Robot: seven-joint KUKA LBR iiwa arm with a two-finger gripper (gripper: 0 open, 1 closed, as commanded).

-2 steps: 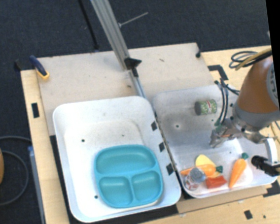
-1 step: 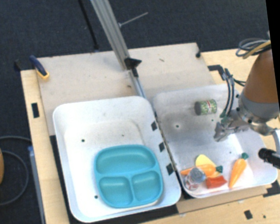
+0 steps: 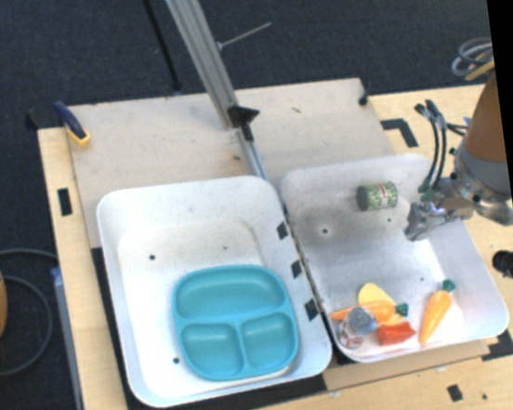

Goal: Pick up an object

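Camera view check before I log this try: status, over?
Gripper over right white bin, holding nothing visible. Small green-labelled can lying apart, left of it. Orange toy carrot and toy pile nearer front. Path clear.

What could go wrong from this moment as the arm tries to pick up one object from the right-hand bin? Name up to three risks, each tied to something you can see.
1. The small can lies on its side, so it may roll away when touched.
2. The carrot lies close to the bin wall, which leaves little room around it.
3. The toys at the near edge, among them a yellow piece, lie crowded together, so a grasp could miss or catch two.
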